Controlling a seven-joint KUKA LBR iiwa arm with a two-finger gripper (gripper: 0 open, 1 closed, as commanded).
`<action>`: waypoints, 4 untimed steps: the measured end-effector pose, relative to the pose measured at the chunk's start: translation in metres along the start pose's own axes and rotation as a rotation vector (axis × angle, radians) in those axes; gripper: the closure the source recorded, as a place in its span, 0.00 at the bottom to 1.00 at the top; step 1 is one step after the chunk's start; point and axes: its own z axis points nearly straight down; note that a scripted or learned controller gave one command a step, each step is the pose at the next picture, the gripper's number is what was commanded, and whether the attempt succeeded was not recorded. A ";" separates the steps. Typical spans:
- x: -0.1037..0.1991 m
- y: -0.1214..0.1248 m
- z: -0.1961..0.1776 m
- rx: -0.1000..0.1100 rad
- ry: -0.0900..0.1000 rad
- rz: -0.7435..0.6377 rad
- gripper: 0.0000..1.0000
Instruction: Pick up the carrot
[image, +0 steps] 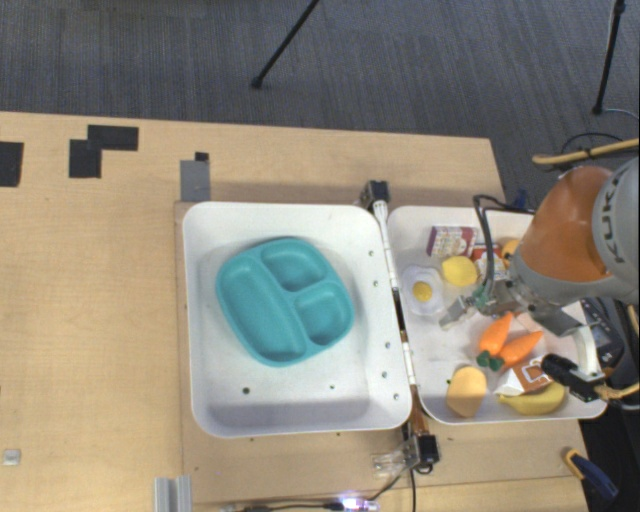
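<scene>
The carrot (497, 331) is orange with a green stub at its lower end and lies at a slant in the right bin (432, 396). A second orange piece (521, 347) lies right beside it, touching or nearly so. My gripper (480, 303) hangs low over the right bin, just above and left of the carrot's upper end. The arm's grey wrist and orange band (560, 235) reach in from the right and hide the bin's far right part. Nothing shows as held by the gripper.
Around the carrot lie a yellow lemon (460, 271), a fried egg (422, 291), a tan rounded piece (466, 389), a banana (533, 400) and a small red-and-white box (450, 240). The left bin (230, 400) holds a teal divided plate (285, 300).
</scene>
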 end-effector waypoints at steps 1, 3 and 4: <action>-0.037 -0.062 0.017 0.026 0.008 -0.019 0.00; -0.017 -0.055 0.006 0.019 0.001 0.398 1.00; 0.026 -0.004 -0.055 0.029 0.006 0.408 1.00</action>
